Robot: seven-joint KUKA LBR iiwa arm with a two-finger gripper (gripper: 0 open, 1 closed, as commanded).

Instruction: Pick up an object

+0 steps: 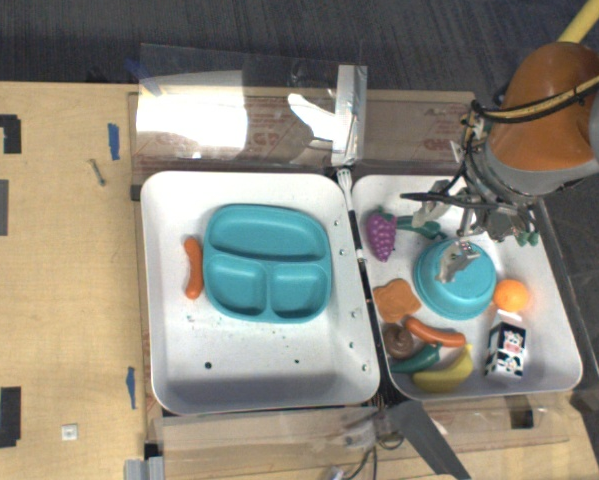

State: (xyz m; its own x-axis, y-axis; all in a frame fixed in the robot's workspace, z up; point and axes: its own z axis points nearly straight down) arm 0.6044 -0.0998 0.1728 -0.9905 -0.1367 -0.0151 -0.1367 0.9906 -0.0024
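The gripper (466, 256) is hanging over the right bin (559, 368), its fingers (463, 261) pointing down into the teal bowl (459, 286) right beneath them. Whether the fingers are spread or pressed together I cannot tell; they are blurring into a small grey tangle against the bowl. Nothing is showing between them, so, as I am judging it, the pick is not yet done.

Possible things to grab are lying all around the fingers. The purple grapes (381, 234) are sitting off toward the left bin. The orange ball (512, 295) is resting just beside the bowl on the arm's side. Nearer the camera are lying a brown slice of toast (396, 298), a banana (447, 372) and a small black-and-white carton (507, 351).

Farther off, in the left bin (169, 368), a teal divided plate (267, 260) and an orange sausage (193, 267) are lying untouched.

What is remaining, I am guessing: closing on something, probably the bowl, and lifting it clear.
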